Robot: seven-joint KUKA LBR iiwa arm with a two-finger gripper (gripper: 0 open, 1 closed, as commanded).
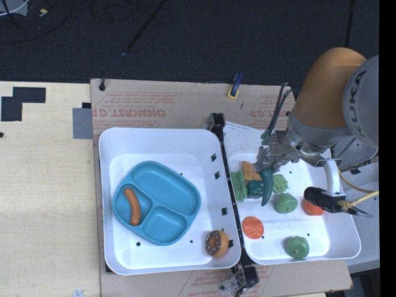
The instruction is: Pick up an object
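Note:
My gripper [267, 161] hangs over the upper left part of the right bin [346, 243], low above a cluster of toy foods. Directly under it lie a teal pepper-like piece [266, 187], an orange-yellow piece [250, 169], a green leafy piece [239, 184] and a light green knobbly piece [279, 182]. Whether the gripper touches any of them is hidden by its own body. Further out in that bin sit an orange tomato [252, 227], a green ball [286, 202], a green apple [297, 246] and a red piece [312, 208].
The left bin [114, 147] bears a blue divided plate [167, 193] with a sausage [132, 205] in one compartment, and a donut [216, 243] near its lower right corner. The arm's grey body and orange band [334, 85] cover the right bin's far right side.

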